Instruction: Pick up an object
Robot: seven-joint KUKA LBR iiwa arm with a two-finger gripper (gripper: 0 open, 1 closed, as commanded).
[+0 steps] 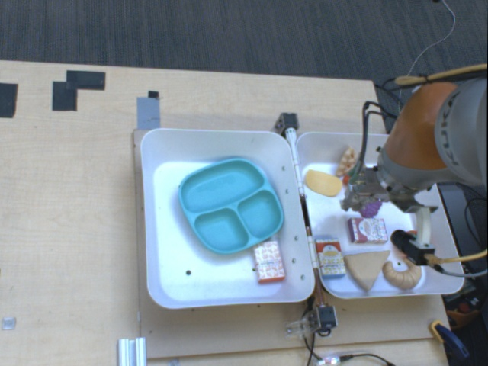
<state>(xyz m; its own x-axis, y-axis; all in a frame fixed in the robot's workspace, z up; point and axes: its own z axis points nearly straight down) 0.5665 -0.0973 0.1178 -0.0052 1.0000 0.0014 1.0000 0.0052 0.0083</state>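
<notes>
My gripper (363,200) hangs low over the middle of the right bin (450,280), under the grey arm with its orange band (418,132). A small purple object (372,207) peeks out right at the gripper's lower edge; I cannot tell whether it is touched. Close by lie a yellow rounded piece (323,183) to the left, a pale shell-like item (349,159) above it, and a red-and-white packet (369,230) just below the gripper.
Along the right bin's front sit a small blue-and-red box (329,257), a tan wedge (365,268) and a bagel-like ring (402,274). The left bin (164,280) holds a blue divided plate (231,204) and a small red-patterned box (268,262). A metal divider (299,197) separates the bins.
</notes>
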